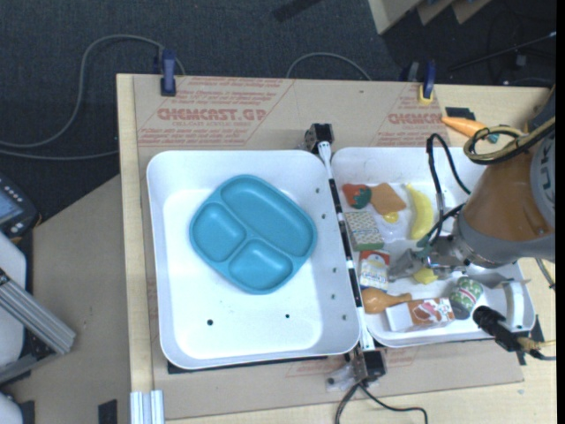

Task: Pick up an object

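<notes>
**Pincer hovering low over the clutter in the right bin**

The likeliest target, a small yellow object (425, 276), is lying near the middle of the right bin (399, 334), just beside the pincer (415, 263) and, as far as the slanted view shows, slightly toward the bin's near edge from it. A banana (421, 212) is lying toward the far edge, its long axis running roughly far-to-near; an orange piece (388, 201) and a red-and-green item (357, 194) are sitting by the far-left corner. A flat packet (431, 312) and a green-and-white can (466, 295) are resting along the near edge. Whether the pincer is gripping anything, I cannot tell. The arm (503, 219) is reaching in over the right edge. In the left bin (168, 237), 1 blue divided plate (252, 233) is sitting centrally. Both bins are resting on the desk (132, 148).
</notes>
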